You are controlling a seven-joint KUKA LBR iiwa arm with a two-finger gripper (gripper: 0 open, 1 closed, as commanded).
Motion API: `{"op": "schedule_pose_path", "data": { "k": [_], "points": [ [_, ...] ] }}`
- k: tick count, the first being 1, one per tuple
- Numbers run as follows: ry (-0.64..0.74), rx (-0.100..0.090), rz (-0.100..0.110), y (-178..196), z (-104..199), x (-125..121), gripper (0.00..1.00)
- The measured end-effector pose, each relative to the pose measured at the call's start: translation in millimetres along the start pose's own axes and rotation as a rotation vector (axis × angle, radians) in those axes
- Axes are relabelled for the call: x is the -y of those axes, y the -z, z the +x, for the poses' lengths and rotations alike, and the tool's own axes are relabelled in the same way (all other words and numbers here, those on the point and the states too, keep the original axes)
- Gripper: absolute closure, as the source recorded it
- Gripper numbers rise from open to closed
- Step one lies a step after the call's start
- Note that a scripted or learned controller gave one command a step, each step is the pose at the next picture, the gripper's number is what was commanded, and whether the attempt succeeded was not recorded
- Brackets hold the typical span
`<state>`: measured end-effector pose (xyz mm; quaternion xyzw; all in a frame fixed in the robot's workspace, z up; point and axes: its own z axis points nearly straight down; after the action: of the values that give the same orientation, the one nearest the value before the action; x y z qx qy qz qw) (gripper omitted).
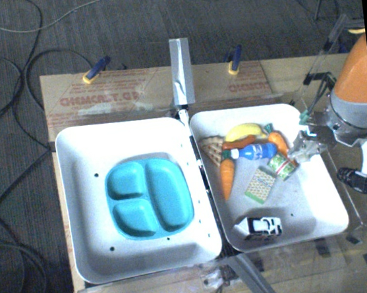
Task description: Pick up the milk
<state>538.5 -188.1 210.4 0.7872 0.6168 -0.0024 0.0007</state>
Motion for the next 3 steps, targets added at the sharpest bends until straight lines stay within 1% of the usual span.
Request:
{"op": "schedule_pose_path", "data": {
  "k": [1, 2, 3],
  "points": [
    [0.001, 0.0, 0.001, -0.4, 0.6, 0.1, 0.0],
    [0.124, -0.002, -0.031, -88.0, 48.2, -27.0, 0.0],
    [-0.028, 0.0, -0.014, -121.2, 74.7, 27.3, 0.0]
  ]
}}
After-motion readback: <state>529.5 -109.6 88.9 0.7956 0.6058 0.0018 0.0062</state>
